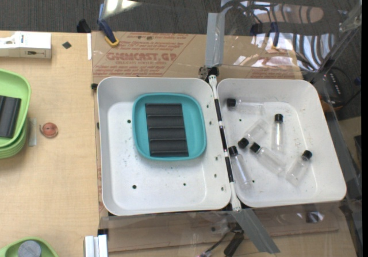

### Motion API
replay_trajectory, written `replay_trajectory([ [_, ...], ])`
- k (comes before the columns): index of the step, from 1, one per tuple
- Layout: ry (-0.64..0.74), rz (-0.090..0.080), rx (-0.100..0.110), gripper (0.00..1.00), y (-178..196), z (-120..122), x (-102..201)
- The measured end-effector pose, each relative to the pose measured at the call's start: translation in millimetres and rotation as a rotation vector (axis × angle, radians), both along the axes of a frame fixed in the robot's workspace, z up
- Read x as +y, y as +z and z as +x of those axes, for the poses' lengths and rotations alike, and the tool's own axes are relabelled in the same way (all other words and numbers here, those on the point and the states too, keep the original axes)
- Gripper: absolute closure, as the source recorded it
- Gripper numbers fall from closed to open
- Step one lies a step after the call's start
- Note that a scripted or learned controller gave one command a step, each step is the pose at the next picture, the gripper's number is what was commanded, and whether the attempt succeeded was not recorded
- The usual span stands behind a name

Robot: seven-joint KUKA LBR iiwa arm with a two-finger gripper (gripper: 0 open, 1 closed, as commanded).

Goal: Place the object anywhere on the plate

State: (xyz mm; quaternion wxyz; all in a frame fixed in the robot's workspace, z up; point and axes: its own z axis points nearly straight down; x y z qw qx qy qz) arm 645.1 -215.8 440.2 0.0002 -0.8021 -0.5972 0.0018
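Pincer state: cannot be told from this view, neither its opening nor any load. Its position is likewise not fixed here, so directions below are referred to the arm's entry side, the view's right.

Task items: several clear vials (pixel 270 157) with black caps lie loose in the near bin (pixel 322 113), the one on the entry side. None lies on the plate. Which vial is the target cannot be told.

Destination: the teal plate (pixel 140 130), carrying a dark ribbed insert (pixel 167 129), sits in the far bin (pixel 115 184), beyond the shared bin wall (pixel 221 135) as the pincer reaches in.

Governing relation: the vials' long axes differ. One vial (pixel 278 130) lies roughly up-down in the view; others lie diagonally, some touching. Judgement: pincer closure should cross the chosen vial's long axis, then carry away from the entry side, over the wall.
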Motion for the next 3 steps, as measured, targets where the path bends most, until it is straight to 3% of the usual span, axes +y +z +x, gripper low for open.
replay_trajectory([
  [3, 0.0, 0.0, 0.0, 0.0, 0.0, 0.0, 0.0],
])
